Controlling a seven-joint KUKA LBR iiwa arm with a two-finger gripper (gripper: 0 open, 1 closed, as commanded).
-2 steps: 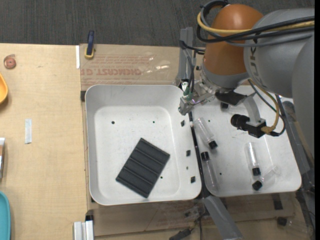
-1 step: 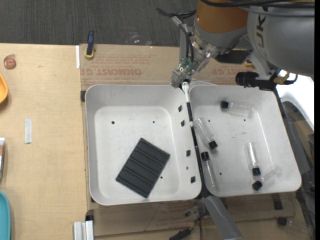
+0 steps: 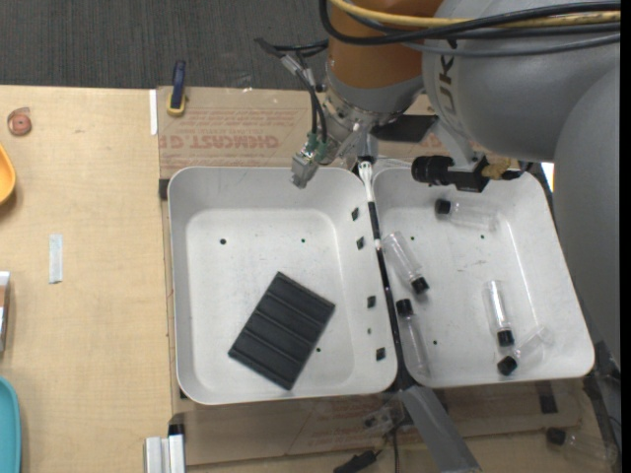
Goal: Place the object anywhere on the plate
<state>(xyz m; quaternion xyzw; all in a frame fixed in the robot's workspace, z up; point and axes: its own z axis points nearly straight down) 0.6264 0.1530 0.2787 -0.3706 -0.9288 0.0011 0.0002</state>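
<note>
— Two things on the far left are cut by the frame: something orange (image 3: 4,179) and something teal (image 3: 8,428) on the wooden bench (image 3: 89,343). I can't name either.

— And the left bin (image 3: 181,264)?

— It holds the black ribbed plate (image 3: 283,329), lying flat and askew in the near half.

— The gripper (image 3: 307,169)?

— Over that bin's far rim, near the divide (small, cluttered with wires). Whether it is open or closed, I cannot tell. I see nothing held in it.

— The objects?

— Clear tubes with black caps, all in the right bin (image 3: 564,264): one tube (image 3: 403,261) near the left wall, another tube (image 3: 497,308) further right. Both lie well apart from the gripper, right of it and nearer the camera.

— The far corner?

— Hidden under the grey arm (image 3: 523,77) and its orange band (image 3: 385,13).
</note>
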